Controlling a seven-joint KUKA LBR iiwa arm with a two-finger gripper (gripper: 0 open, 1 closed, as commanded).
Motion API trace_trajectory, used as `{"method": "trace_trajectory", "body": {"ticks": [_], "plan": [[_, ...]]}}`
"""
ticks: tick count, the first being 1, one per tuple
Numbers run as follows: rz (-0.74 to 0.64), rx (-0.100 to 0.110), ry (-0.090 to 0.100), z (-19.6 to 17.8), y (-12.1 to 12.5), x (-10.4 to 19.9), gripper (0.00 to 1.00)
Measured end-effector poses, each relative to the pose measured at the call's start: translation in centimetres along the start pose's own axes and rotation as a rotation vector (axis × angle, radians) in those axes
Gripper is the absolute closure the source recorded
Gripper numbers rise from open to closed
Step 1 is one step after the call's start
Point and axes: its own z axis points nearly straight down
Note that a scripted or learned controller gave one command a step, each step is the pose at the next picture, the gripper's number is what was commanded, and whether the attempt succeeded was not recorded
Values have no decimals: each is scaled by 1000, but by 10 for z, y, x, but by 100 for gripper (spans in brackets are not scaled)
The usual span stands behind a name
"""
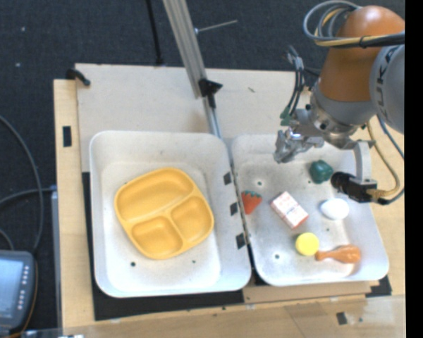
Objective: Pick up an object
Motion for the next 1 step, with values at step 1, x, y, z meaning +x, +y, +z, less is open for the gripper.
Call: {"method": "trace_trajectory", "body": {"ticks": [1], "plan": [[-1, 0, 1, 14, -4, 58, 100]]}}
